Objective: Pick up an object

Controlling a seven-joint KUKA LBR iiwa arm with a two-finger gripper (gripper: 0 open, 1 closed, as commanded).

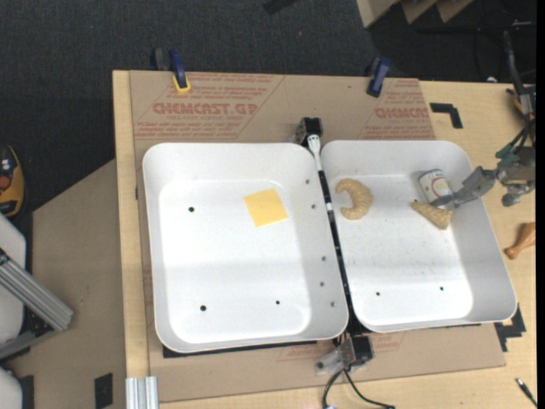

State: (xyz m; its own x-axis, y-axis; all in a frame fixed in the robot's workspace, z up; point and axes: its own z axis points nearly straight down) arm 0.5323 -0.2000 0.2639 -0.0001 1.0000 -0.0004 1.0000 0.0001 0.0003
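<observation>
Progress: early, nothing lifted yet as far as view shows.

Right bin (477, 262) holds three items. Croissant-shaped piece (354, 198) lies near its left wall, flat on floor, well apart from arm. Small white container (433, 182) sits toward upper right, just beside a tan wedge-shaped piece (434, 213). Left bin (170, 254) holds one yellow square (266, 207), flat, near centre-top.

Gripper (444, 198) comes in from right at a low slant, tip down among the white container and tan wedge. Tip seems to touch or overlap both, but grey metal blurs into them; can't tell which of the two it's going for, if either. Finger state: cannot tell, too small and dark at this res. No obj visibly between them, so no grasp claimed.

Judgement on stage: approach done, arm at contact height inside right bin; closing and lift are left. All four objs rest on bin floors, none raised.

Likely target is the tan wedge or the white container, since they're the ones at the tip. Risk, as I read it: the two sit so close that a close may catch both, or shove one aside w/o gripping. Croissant piece and yellow square untouched, avail as alt targets.
</observation>
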